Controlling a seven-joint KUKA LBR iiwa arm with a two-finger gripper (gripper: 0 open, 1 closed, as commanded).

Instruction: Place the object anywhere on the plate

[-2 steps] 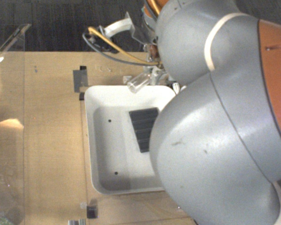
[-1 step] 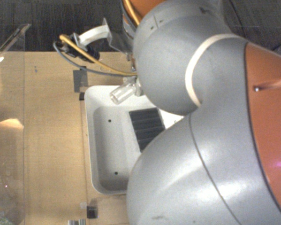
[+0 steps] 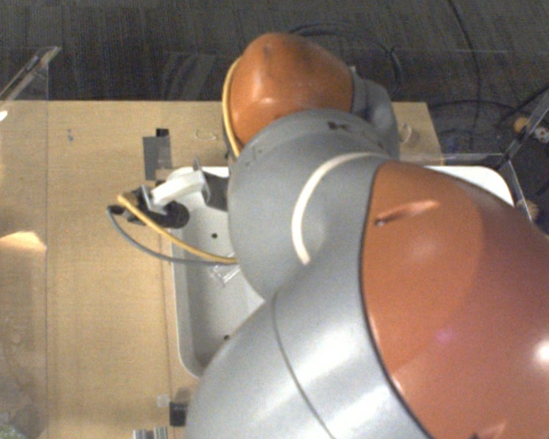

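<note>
Camera view: nearest, looms large at lower right, the grey and orange arm, covering most of both bins. Beyond its elbow, reaches left over the left bin, ending in a white wrist fitting with yellow and grey cables looping out past the bin's left rim. Cannot tell how the jaws stand. Cannot tell where the object or the plate lies, hidden under the arm. Leaves wide bare tabletop to the left. Farthest, dark floor past the tabletop's back edge.
</note>
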